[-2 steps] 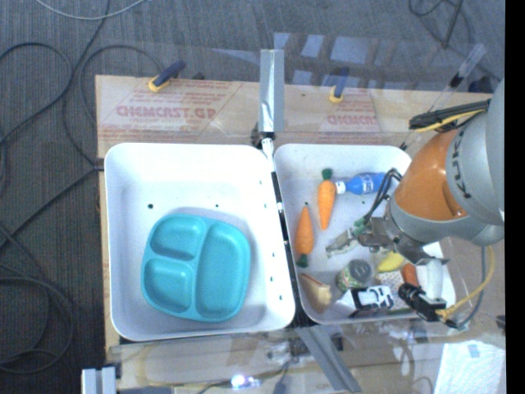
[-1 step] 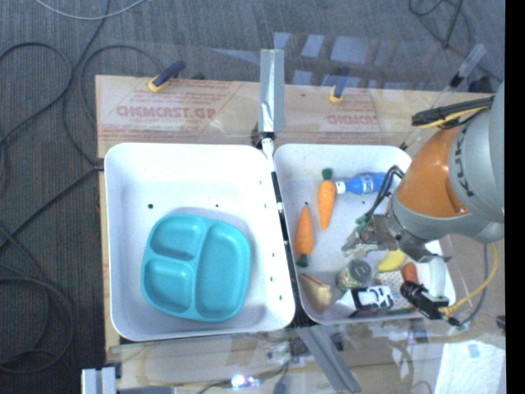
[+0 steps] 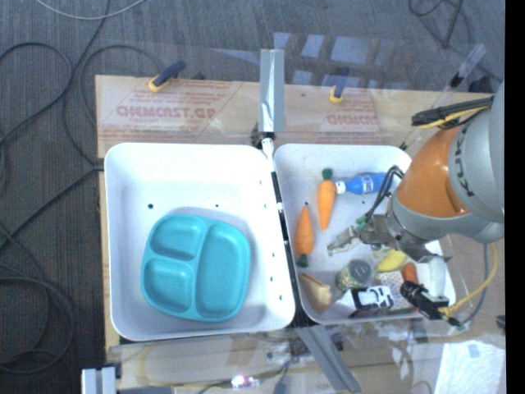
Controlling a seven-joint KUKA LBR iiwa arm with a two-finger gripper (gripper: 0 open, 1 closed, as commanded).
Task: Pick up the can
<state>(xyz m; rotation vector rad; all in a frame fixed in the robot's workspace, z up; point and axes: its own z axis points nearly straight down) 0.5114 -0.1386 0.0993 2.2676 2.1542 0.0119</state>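
The left white bin carries a turquoise plastic divided plate, lying toward its near edge. In the right white bin, two orange toy carrots lie close to the left wall: the lower carrot runs along the wall and the upper carrot sits just beside it, nearer the far edge. A small blue-and-white plastic bottle lies near the far edge. The small round metal can rests near the near edge, about midway across the bin, with a yellow banana-shaped toy just right of it. The grey metal two-finger gripper hangs just above the can; its fingers are spread apart and hold nothing.
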